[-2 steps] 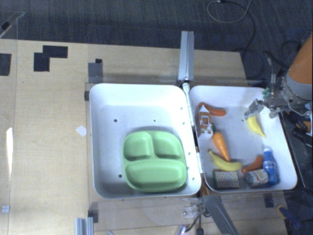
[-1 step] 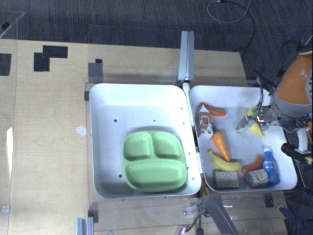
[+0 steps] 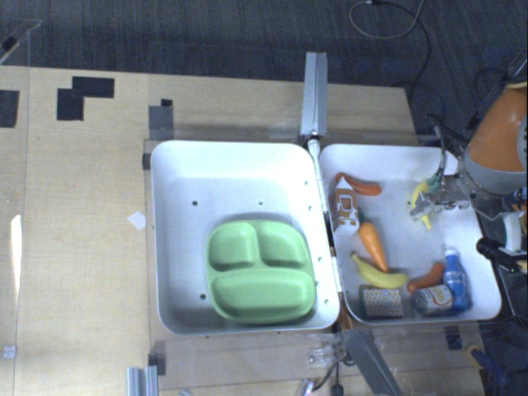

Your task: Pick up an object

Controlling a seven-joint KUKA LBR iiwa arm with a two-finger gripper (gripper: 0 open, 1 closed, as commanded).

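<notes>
The gripper hung at the right bin's upper right, its claw state impossible to tell, with carrot and banana lower left

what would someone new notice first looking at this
The big green divided plate lying in the left bin draws the eye first. Next comes the crowd of small things in the right bin: an orange carrot, a yellow banana and a blue bottle. The arm's hand hangs over that bin's right side.
</notes>
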